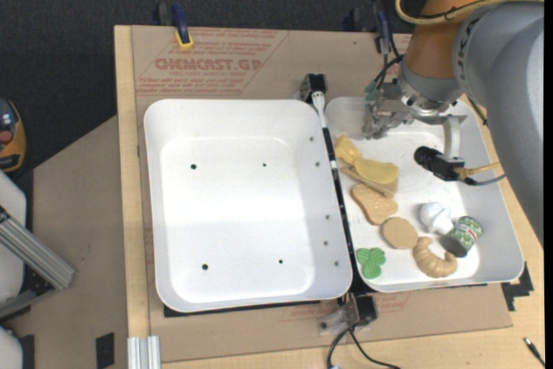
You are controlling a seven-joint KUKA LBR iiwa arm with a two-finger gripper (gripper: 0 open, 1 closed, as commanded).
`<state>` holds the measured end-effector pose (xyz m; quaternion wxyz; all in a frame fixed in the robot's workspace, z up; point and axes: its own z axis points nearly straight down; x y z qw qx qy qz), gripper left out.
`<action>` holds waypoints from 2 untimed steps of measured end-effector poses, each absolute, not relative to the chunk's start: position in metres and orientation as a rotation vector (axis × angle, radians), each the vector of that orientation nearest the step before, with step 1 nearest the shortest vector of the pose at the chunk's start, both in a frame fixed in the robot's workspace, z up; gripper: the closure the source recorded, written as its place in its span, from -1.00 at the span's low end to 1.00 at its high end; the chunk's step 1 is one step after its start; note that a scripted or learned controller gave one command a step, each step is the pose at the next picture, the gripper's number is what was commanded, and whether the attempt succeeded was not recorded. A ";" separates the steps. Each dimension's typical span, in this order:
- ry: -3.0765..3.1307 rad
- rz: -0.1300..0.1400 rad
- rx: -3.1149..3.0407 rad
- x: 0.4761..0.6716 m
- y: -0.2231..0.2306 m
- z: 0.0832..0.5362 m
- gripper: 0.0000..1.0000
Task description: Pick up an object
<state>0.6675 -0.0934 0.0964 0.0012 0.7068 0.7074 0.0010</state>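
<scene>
My gripper (377,124) hangs over the far left part of the right bin (497,259), pointing down, with nothing visibly in it. Just in front of it lie a yellow food piece (346,152) and a tan wedge (378,172). Further toward the front sit a tan bread-shaped piece (372,203), a round tan biscuit (399,232) and a croissant (433,259). A green leaf shape (371,261) rests in the bin's front left corner. A small white object (431,214) and a green-and-white can (467,232) lie at the right.
The left bin (157,134) stands beside the right one, their rims touching along the middle. Both rest on a brown cardboard sheet (216,56). The grey arm (510,82) crosses above the right bin's far right side.
</scene>
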 end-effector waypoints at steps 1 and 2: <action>2.221 -0.004 2.226 0.629 -0.100 0.106 1.00; 2.234 0.023 2.200 0.670 0.040 0.195 1.00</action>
